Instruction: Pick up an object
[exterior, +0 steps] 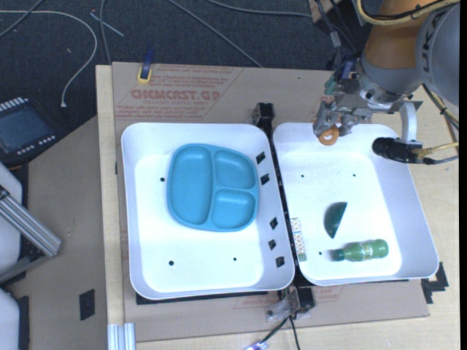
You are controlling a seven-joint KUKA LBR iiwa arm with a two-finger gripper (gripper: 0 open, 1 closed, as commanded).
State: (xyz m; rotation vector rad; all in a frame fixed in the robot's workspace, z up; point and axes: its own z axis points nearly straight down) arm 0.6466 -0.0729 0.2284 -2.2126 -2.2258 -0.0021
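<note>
Hanging over the far edge of the right bin (408,195), the grey arm's gripper (330,131) has a small orange piece (329,136) at its tip, apparently held between the fingers, though the view is too small to be sure of the grip. The orange band above the wrist (394,28) sits at the upper right. Farther down in the same bin lie a dark green wedge-shaped piece (334,218) and, just below it near the front wall, a green bottle (362,251) on its side. The left bin (139,217) holds a blue divided plate (213,187) with three sections, resting flat near its middle. Both bins stand on a cardboard sheet (182,86) printed with red lettering.
</note>
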